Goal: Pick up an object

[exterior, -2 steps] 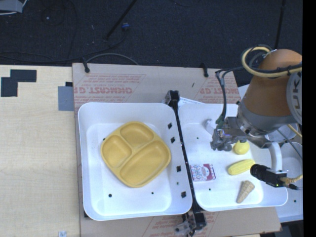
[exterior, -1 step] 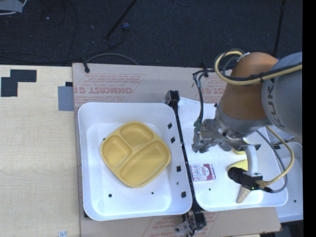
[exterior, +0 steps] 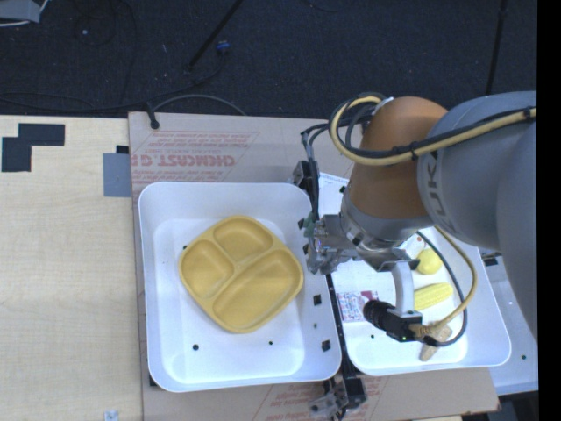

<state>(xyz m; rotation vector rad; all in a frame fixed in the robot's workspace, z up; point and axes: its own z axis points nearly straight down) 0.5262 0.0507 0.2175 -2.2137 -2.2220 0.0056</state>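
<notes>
Over the right bin (exterior: pixel 491 345) the arm (exterior: pixel 412 182) hides its jaws, so their state cannot be told; corn (exterior: pixel 434 296) lies beneath. A yellow divided plate (exterior: pixel 241 273) sits in the left bin (exterior: pixel 166 226).

Light falls evenly from above, bright on the bench and the two white bins (exterior: pixel 149 235), whose floors nearly wash out. The dark floor across the top of the frame stays dim, its cables barely readable. The yellow divided tray (exterior: pixel 241 273) casts a thin soft shadow at its lower edge. A dull sheen lies on the arm's orange band (exterior: pixel 394 160). Focus is moderate throughout; fine detail looks soft and slightly grainy.
</notes>
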